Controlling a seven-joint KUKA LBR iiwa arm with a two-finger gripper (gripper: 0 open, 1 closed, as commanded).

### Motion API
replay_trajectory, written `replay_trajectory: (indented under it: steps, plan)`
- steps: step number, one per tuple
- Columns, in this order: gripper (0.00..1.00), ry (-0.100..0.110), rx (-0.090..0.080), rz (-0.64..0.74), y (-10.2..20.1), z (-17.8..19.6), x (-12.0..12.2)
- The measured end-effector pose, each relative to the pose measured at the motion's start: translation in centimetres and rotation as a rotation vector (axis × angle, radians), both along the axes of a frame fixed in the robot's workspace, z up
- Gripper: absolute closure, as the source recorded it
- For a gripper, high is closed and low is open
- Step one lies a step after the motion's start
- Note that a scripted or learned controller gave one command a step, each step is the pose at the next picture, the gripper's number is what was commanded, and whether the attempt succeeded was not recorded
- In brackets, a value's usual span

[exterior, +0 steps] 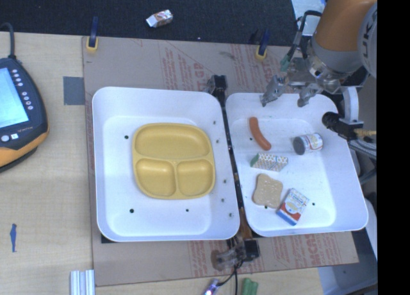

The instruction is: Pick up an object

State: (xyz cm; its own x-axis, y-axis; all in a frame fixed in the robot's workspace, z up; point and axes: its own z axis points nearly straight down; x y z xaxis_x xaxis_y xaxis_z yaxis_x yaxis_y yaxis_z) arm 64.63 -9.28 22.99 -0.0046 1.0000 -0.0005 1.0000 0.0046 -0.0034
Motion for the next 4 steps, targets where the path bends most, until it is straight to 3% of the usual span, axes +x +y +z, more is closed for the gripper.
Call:
replay_trajectory:
  steps: [1, 2, 3, 4]
  plan:
    - [0.00, 0.003, -0.002, 0.001, 1.2, -3.9, 0.9]
    - [0.00, 0.002, -0.002, 0.000, -0.5, -13.9, 0.9]
    - [1.00, 0.001, -0.003, 0.002, -0.6, -12.8, 1.0]
    - [1.00, -0.001, 0.000, 0.000, 5.0, -3.7, -1.2]
